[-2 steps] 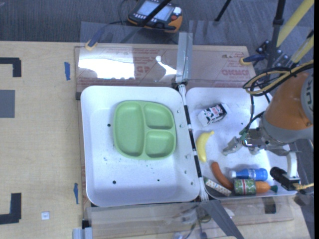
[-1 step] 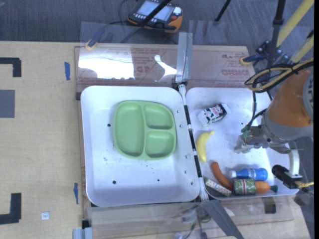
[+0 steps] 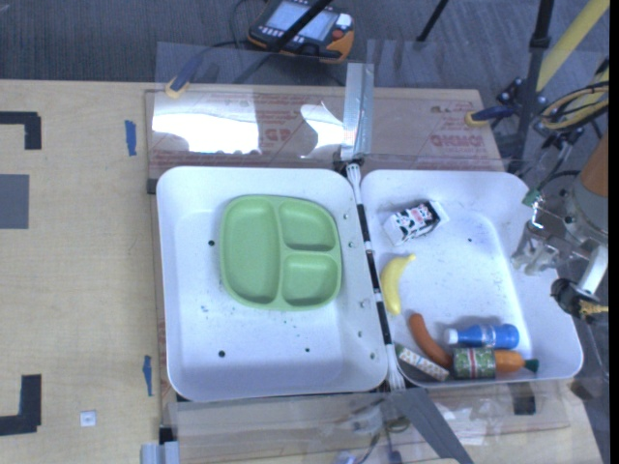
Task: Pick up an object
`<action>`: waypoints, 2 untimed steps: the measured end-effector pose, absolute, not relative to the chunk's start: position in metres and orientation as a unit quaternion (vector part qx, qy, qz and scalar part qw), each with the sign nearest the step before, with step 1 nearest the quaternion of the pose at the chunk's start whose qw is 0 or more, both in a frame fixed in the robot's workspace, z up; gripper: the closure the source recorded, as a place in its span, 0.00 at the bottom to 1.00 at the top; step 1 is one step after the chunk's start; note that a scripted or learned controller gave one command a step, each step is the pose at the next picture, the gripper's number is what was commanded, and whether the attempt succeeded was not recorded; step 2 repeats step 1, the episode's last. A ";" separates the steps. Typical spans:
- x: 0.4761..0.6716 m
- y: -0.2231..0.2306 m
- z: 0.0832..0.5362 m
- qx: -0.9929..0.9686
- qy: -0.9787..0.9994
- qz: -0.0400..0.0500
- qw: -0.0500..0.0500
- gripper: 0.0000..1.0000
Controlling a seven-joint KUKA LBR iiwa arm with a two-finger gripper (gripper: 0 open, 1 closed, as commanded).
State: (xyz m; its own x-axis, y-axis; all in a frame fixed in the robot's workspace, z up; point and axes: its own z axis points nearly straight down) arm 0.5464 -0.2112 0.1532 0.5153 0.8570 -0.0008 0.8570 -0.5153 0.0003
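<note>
The right bin (image 3: 484,259) holds several small items. A black-and-white carton (image 3: 414,219) lies near its back. A yellow banana (image 3: 395,280) rests along the left wall. At the front lie a red sausage (image 3: 427,338), a blue bottle (image 3: 484,335), a green-and-red can (image 3: 474,362) and an orange carrot (image 3: 513,362). My gripper (image 3: 538,249) hangs over the bin's right rim, apart from all of them, with nothing seen in it.
The left bin (image 3: 193,336) carries a green divided plate (image 3: 280,251). A hinge strip (image 3: 369,269) separates the two bins. A handheld controller (image 3: 298,25) and tripod legs stand behind the bench. Cables hang near the arm at the right.
</note>
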 end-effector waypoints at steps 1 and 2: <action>0.497 -0.130 0.254 0.874 0.485 -0.001 0.000 1.00; 0.497 -0.130 0.254 0.874 0.485 -0.001 0.000 1.00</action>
